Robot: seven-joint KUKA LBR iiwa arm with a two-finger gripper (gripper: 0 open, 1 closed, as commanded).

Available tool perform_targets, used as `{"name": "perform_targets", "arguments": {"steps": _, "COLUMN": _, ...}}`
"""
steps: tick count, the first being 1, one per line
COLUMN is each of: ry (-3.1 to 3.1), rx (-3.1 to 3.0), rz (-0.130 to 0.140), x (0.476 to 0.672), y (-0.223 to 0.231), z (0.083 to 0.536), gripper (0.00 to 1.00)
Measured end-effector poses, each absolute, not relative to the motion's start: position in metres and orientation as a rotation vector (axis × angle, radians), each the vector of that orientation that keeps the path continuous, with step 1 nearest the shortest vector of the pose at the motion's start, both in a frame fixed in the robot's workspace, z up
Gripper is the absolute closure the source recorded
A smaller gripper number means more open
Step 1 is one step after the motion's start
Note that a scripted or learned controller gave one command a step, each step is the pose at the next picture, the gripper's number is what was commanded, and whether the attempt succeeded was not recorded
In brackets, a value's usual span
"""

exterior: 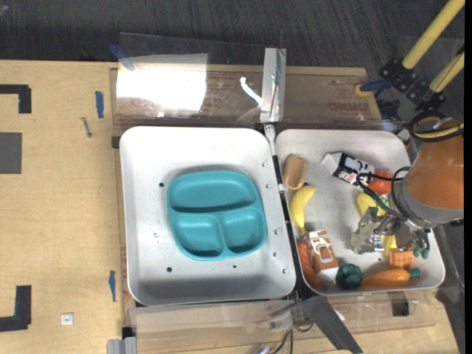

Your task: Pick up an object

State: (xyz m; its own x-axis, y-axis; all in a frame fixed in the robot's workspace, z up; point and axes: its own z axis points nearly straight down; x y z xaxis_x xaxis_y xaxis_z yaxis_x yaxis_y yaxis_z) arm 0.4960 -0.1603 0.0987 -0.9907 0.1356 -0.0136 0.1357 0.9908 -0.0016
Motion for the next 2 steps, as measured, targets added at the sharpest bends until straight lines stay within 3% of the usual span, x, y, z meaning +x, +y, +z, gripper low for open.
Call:
{"name": "perform_targets", "arguments": {"steps": 1, "ry": 3.122, "rx": 0.213, "rz": -0.003, "x": 0.496, "y": -0.16, "z": 0.098, "gripper": 0.0}}
{"name": "perform_targets", "arguments": {"steps": 2, "ry": 3.124, "rx": 0.312, "rz": 0.0, "x": 0.521, "y": -0.165, "z": 0.087, "gripper": 0.0}}
